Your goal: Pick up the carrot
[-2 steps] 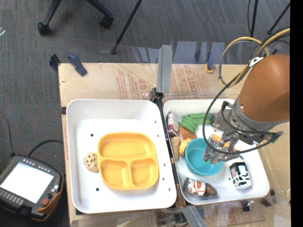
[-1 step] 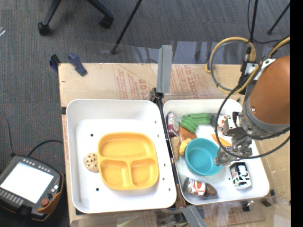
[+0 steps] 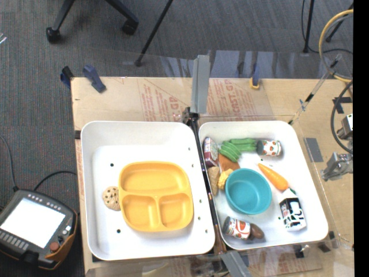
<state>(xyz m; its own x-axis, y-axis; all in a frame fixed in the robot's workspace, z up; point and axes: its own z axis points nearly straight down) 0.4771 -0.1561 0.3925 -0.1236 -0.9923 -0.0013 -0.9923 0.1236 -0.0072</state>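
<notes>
Floor: we see grey carpet, a tablet (image 3: 31,227) lower left, chair legs (image 3: 92,16) above.
Tabletop (image 3: 132,97): bare cardboard sheet under both bins.
Left bin (image 3: 92,154): yellow tray (image 3: 155,196), cookie (image 3: 111,198) beside it.
Right bin (image 3: 308,172): carrot (image 3: 273,176) lying just right of the teal bowl (image 3: 248,191).
Claw: we cannot tell its state.

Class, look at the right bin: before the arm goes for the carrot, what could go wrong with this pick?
1. The carrot lies right against the teal bowl, so a descending grasp may strike the bowl's rim or shove it.
2. A black-and-white can lies just below the carrot's tip and may get nudged.
3. The carrot is narrow and tapered, so it might slip out.
</notes>
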